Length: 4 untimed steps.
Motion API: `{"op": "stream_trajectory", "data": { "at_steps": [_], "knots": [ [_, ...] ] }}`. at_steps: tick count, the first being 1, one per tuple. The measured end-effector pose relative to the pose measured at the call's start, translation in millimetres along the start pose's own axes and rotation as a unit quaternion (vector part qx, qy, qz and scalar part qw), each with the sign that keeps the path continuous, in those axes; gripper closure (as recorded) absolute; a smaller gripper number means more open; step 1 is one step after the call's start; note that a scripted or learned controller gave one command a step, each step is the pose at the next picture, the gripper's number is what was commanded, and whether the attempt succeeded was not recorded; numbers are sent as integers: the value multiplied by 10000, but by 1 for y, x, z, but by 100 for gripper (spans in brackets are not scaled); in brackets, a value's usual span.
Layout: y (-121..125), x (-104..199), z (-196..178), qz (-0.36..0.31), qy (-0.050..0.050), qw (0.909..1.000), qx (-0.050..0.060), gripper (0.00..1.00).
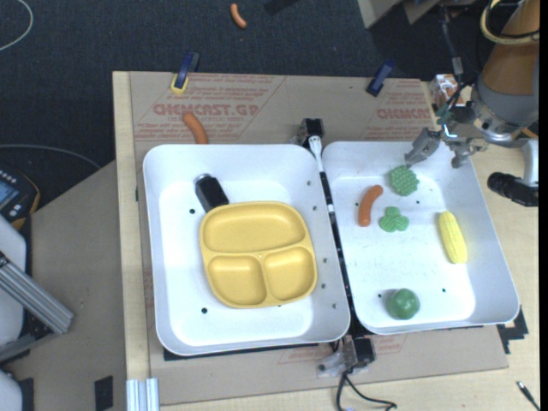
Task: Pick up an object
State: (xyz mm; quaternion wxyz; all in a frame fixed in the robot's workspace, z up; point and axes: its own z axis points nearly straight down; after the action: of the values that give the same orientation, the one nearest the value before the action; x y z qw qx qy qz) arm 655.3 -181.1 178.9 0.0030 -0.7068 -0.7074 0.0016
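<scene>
A: Where is the pincer (pixel 444 146) right now?

B: Over the far right corner of the right bin (pixel 488 229), hanging from the grey arm (pixel 505 92). Its two fingers are splayed apart, released, with nothing between them.

A: And what could it pick?

B: The closest thing is the bumpy green piece (pixel 403 180), just toward the camera and slightly left of the pincer. Beyond that lie the orange sausage (pixel 369 205), the small green cluster (pixel 394 221), the yellow corn (pixel 452 236) and the round green piece (pixel 402 303) near the front wall.

A: Any with a long axis to mind?

B: The corn runs roughly front to back; the sausage tilts slightly. The bumpy green piece looks compact, so I judge it needs only a short drop forward and left.

A: The left bin (pixel 171 229)?

B: It holds a yellow divided plate (pixel 257 253) and a black object (pixel 210 192), well apart from the pincer.
</scene>
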Motion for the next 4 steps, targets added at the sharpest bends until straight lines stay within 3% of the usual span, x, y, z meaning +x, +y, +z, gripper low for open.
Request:
{"op": "stream_trajectory", "data": {
  "at_steps": [1,2,3,4],
  "knots": [
    [-3,6,63,-7,0,10000,3,0],
    [-3,7,96,-7,-4,10000,-5,0],
    [-1,6,83,-10,-14,10000,-35,100],
    [1,3,38,1,-24,10000,-69,100]
  ]
}}
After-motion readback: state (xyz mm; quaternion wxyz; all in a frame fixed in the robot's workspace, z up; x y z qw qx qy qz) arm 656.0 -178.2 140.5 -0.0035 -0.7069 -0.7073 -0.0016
